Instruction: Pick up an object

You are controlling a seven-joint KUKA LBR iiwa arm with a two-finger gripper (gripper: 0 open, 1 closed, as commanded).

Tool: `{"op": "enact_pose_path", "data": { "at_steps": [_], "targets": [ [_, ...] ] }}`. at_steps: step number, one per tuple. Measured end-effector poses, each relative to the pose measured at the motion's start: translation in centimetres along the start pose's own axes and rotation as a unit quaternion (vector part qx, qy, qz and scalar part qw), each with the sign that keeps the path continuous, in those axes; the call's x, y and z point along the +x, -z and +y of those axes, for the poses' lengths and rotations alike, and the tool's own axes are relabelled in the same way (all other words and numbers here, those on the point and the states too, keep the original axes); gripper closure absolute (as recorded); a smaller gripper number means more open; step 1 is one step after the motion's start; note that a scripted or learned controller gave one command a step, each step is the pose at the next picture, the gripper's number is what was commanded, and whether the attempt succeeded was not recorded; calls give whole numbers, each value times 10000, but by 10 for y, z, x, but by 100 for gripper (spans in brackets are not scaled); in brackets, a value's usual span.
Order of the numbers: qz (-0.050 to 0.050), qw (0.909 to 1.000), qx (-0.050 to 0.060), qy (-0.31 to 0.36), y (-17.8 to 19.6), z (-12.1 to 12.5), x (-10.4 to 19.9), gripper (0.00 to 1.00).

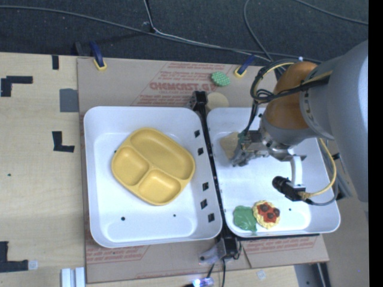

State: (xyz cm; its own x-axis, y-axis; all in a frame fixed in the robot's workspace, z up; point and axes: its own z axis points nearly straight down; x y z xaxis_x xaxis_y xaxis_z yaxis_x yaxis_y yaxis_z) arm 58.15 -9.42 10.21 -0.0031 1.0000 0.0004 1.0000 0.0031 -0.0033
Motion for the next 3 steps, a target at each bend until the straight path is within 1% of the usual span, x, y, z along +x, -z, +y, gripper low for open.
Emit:
{"op": "enact_pose_path", "data": {
  "at_steps": [1, 2, 3],
  "targets": [
    [-6, 10000, -40, -10, 63, 0, -4, 100],
    [-6, 10000, -38, -9, 116, 1, -4, 100],
    [-9, 10000, -4, -13, 105, 0, -4, 100]
  ]
}}
